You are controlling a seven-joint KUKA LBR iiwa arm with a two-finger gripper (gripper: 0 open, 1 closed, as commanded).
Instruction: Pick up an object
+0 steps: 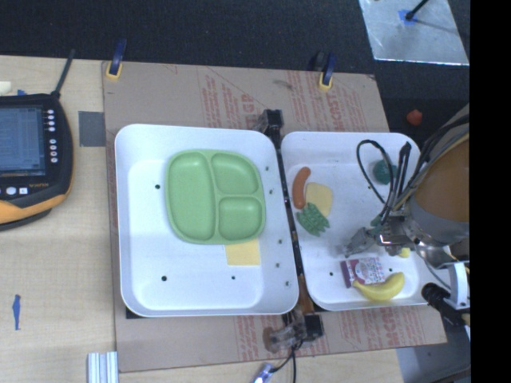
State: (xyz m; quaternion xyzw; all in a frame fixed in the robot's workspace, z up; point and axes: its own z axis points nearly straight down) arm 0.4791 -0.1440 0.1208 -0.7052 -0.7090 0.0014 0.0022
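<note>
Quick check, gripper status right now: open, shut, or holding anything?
Gripper: cannot be told. It sits low in the right bin, just above the red packet and banana.

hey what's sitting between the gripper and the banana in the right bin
In the camera view, a red and white packet lies between the gripper and the banana, just below the gripper and touching the banana's upper edge.

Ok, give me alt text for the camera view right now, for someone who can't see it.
The gripper hangs low over the right bin, above a red packet and a banana, with a sausage, yellow slice and green leafy toy further left. The left bin holds a green divided plate and a yellow square.
</note>
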